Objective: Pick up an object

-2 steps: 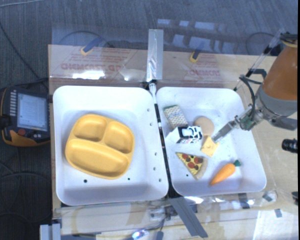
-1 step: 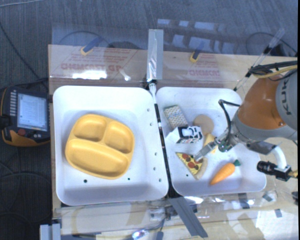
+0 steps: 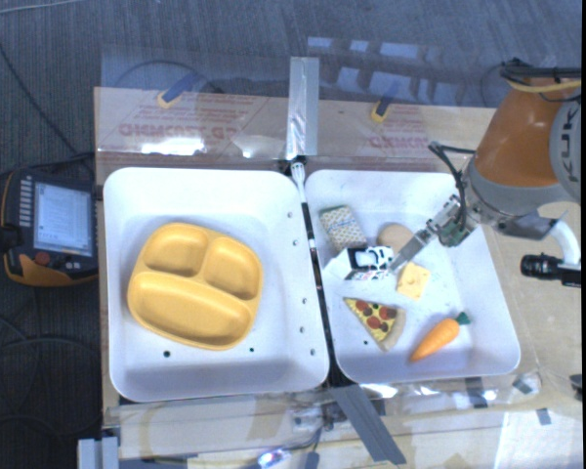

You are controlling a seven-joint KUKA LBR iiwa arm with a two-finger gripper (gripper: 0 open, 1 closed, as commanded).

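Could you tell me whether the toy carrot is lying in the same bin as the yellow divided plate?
No, the carrot lies in the right bin, while the yellow divided plate sits in the left bin.

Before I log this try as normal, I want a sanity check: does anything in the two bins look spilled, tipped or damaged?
Nothing stands out. The yellow divided tray sits flat in the left bin. In the right bin, the carrot, pizza slice and cheese piece lie loose but intact beside the gripper.
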